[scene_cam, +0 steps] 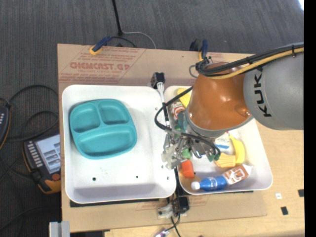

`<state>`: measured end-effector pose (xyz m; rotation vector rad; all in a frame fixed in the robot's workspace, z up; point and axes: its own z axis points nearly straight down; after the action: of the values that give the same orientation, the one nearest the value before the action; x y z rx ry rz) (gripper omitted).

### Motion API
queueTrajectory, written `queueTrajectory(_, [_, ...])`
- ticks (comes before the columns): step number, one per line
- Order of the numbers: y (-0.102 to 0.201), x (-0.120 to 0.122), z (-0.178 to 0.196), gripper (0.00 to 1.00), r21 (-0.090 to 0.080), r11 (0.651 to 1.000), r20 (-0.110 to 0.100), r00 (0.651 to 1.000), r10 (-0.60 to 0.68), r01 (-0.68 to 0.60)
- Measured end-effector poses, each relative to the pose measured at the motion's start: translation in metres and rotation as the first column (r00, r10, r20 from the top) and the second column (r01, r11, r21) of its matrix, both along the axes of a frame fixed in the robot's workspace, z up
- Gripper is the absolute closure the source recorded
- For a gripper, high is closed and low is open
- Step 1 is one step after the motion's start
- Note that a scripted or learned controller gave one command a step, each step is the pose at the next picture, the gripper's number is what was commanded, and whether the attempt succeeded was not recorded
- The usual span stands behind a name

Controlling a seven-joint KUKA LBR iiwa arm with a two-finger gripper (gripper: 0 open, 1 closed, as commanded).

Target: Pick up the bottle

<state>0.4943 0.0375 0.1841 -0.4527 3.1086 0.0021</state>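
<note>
The bottle [211, 183], blue with a white cap, lies on its side along the near edge of the right bin [261, 179], its cap pointing toward the wall shared with the left bin [74, 181]. The gripper [178, 152] hangs over the right bin's left side, right at that shared wall, under the arm's [276, 95] orange band [217, 102]; its metal parts and cables are tangled in view, and whether it is open or closed cannot be told, nor can anything be seen held in it. The bottle sits apart from the gripper, nearer the bin's front edge and a little toward its right, with a small orange piece [187, 169] lying between them, just beside the bottle's cap. Touching the bottle's far end is a white and orange packet [239, 173], toward the bin's near right corner, and above that a yellow object [234, 154] rests by the arm's wrist. More yellow shows at the bin's far left, partly hidden by the arm. In the left bin a teal divided tray [102, 127] lies toward the far left corner. Both bins rest on a brown board [98, 65].
</note>
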Motion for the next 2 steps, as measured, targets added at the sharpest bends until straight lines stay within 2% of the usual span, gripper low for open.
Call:
queueTrajectory(1, [0.049, -0.003, 0.0, 1.0, 0.0, 0.996, 0.001, 0.996, -0.089, 0.089])
queueTrajectory(2, [0.071, -0.003, -0.017, 1.0, -0.001, 0.989, 0.0, 0.989, 0.149, -0.149])
